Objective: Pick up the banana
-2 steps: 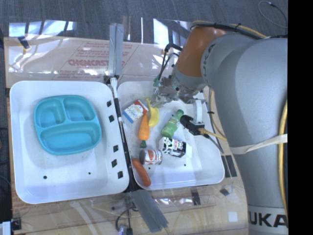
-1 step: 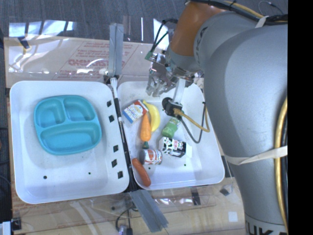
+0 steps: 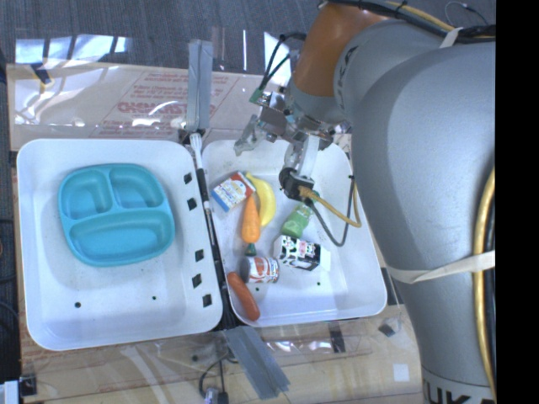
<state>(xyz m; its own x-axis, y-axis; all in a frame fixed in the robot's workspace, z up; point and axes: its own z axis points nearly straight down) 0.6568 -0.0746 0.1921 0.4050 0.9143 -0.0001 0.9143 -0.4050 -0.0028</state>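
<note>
Not much done on this one, I reckon. The banana [image 3: 266,200] is lying in the right bin [image 3: 354,289], in its far half, snug against the carrot [image 3: 250,219]. My gripper [image 3: 274,144] hangs just past it on the far side, fingers spread with nothing between them. So the whole grab and lift are left.

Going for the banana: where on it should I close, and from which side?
Take the banana across its middle, coming straight down. It lies flat, its curve bulging right toward the green bottle, with bare floor between. The carrot crowds its lower left and the carton sits by its upper end, so the middle probably offers most room.
</note>
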